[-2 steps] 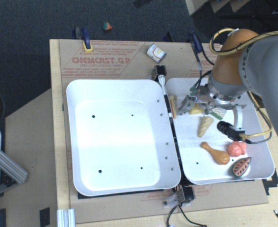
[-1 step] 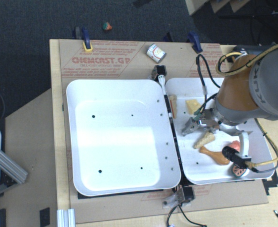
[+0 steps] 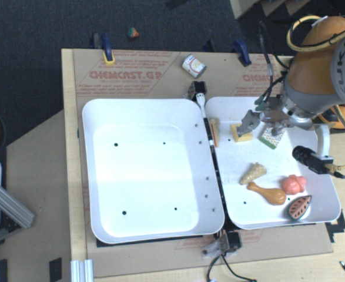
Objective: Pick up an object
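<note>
Camera view: gripper (image 3: 260, 122) is hovering over the upper part of the right bin (image 3: 331, 207), fingers spread open, gripping nothing. A yellow block (image 3: 241, 134) is lying just below-left of the grey finger (image 3: 249, 120), close to it, not between the fingers. A green-white speckled piece (image 3: 272, 137) is sitting just below the gripper's right side; cannot tell if touching.

Right bin is also holding a tan stick-like item (image 3: 213, 131) along its left wall, a beige lumpy piece (image 3: 254, 173), an orange drumstick-shaped toy (image 3: 267, 192), a pink toy (image 3: 294, 184) and a dark oval object with an orange pattern (image 3: 299, 207), all toward the frame's lower right. Left bin (image 3: 90, 116) is sitting beside it, the rims touching.

Arm (image 3: 322, 63) is reaching in from the upper right, orange band above the wrist, wrist angling down-left into the bin.
</note>
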`<state>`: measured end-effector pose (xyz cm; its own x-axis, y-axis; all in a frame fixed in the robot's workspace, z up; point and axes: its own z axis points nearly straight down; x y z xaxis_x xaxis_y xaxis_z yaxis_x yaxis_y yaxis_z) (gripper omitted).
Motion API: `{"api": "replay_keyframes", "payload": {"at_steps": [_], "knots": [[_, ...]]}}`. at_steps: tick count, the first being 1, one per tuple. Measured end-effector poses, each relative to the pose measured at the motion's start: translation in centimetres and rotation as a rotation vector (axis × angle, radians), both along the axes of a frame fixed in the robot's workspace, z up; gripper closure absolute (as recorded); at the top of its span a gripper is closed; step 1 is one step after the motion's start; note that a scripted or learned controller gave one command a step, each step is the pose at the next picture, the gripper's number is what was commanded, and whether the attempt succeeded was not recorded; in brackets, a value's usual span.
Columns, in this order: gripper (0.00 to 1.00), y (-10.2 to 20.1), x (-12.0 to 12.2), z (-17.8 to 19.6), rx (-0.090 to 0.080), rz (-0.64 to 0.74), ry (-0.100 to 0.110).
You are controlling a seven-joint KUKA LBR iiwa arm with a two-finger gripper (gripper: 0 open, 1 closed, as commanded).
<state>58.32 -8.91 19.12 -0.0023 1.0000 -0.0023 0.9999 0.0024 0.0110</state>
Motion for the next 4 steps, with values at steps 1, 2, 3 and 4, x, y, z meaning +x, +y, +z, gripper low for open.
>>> {"api": "replay_keyframes", "payload": {"at_steps": [1, 2, 3, 4], "knots": [[0.0, -1.4, -4.7, -8.7, 0.004, -0.006, 0.021], [0.0, -5.8, -10.8, -10.8, 0.004, -0.009, 0.019], [1.0, -5.5, -10.4, -9.6, 0.002, -0.005, 0.009], [1.0, -0.2, -8.2, -0.2, 0.002, 0.005, 0.0]]}}
